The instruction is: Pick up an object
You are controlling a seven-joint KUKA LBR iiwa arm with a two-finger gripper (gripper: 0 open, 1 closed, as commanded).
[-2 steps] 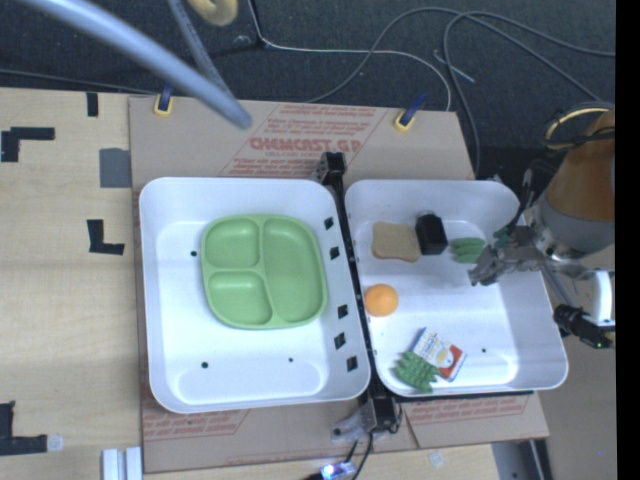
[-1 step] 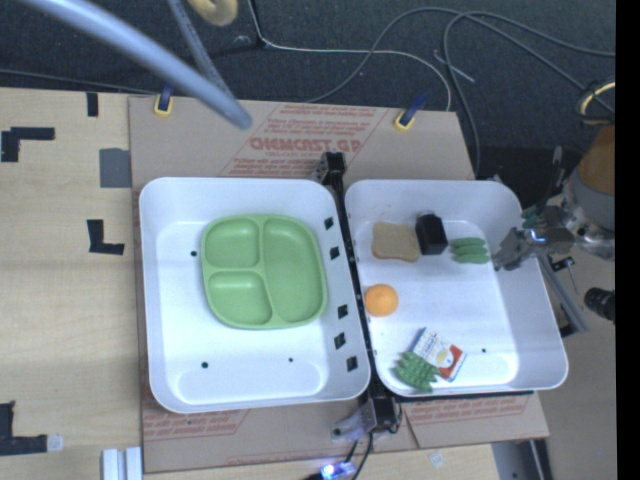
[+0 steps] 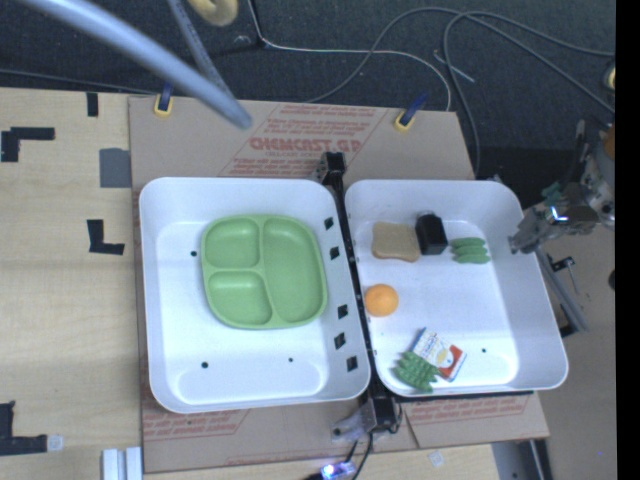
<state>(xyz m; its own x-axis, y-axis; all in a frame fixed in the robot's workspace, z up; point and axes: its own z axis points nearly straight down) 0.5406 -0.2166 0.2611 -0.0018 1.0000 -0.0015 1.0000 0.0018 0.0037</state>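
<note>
The right bin (image 3: 500, 208) holds every loose item: a tan bread slice (image 3: 396, 242) near its upper left, a black block (image 3: 431, 233) touching the bread's right edge, and a green pea pod (image 3: 470, 251) just beside the block; an orange ball (image 3: 381, 300) sits lower, close to the divider between the bins; a small red and white packet (image 3: 441, 353) lies near the front wall, with a green leafy piece (image 3: 413, 371) touching its left side. The left bin (image 3: 165, 298) carries a green divided plate (image 3: 264, 271), flat at its centre. The gripper (image 3: 545, 220) hangs at the right bin's outer right rim, apart from all the items; its state is too blurred to judge.
</note>
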